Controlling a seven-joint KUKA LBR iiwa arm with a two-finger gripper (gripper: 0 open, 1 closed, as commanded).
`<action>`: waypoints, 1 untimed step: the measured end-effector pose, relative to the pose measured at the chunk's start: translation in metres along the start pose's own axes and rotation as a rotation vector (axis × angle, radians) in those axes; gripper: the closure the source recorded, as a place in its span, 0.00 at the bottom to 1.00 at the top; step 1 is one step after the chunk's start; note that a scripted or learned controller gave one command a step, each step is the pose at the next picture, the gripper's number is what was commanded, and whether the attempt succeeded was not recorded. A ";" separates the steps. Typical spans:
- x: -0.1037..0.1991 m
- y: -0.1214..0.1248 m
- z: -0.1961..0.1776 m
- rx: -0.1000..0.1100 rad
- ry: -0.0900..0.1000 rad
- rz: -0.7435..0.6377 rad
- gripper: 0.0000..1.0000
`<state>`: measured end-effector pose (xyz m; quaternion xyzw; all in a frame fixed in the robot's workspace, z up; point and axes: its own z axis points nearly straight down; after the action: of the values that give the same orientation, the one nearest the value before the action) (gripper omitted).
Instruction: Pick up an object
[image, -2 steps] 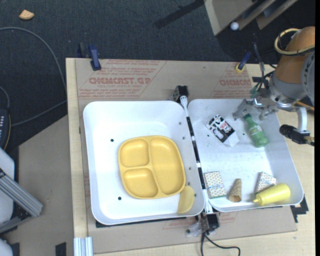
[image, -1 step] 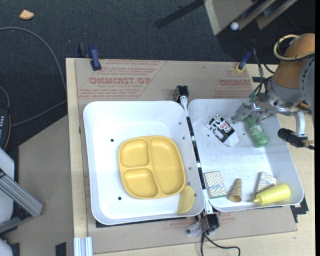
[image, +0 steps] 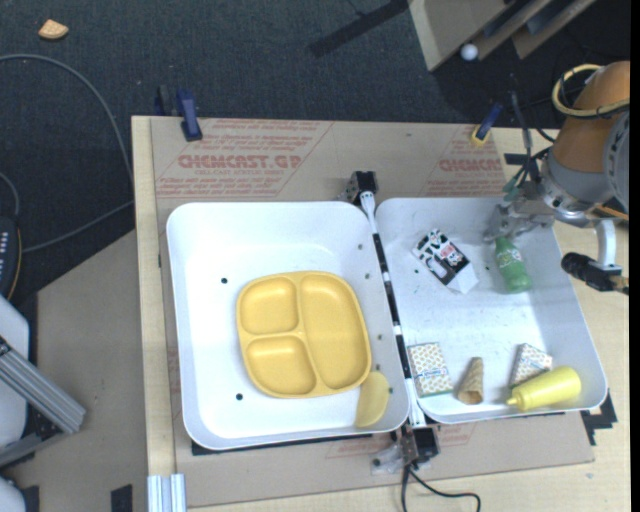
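Right now hand (image: 507, 222) sits low over green bottle (image: 511, 266) at far side of right bin (image: 560, 330); grip state unclear. Yellow divided plate (image: 302, 333) in left bin (image: 200, 300).

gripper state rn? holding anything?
Gripper: over the green bottle in the right bin; open or shut cannot be told, no hold confirmed.
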<state>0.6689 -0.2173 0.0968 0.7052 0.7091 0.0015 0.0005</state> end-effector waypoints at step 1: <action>0.062 -0.002 -0.009 0.004 0.000 0.004 1.00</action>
<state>0.6668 -0.1551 0.1061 0.7067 0.7075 0.0000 -0.0011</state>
